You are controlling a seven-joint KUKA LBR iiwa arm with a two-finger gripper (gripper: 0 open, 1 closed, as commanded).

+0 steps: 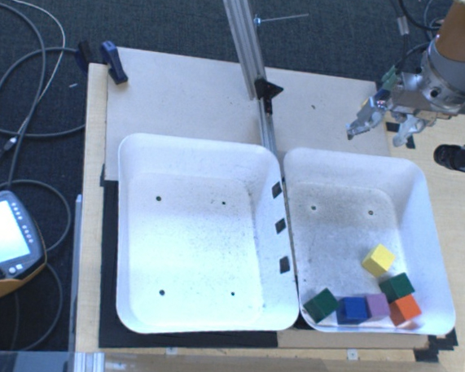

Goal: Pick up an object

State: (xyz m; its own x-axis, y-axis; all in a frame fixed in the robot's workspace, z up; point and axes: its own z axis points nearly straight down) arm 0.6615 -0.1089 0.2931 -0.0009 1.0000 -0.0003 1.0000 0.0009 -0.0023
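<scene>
Gripper point(383, 126) hangs above the bench beyond the right bin point(427, 200), fingers spread, holding nothing. Six blocks, yellow block point(378, 259) included, sit untouched in the bin's near corner. Pick not begun.

One fixed overhead camera, slanted down across both white bins point(129, 151), arm side at right.

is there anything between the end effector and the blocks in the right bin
Nothing visible does. The end effector hangs above the bench behind the right bin, and the bin floor between it and the yellow block and the other blocks in the near corner lies bare.
</scene>
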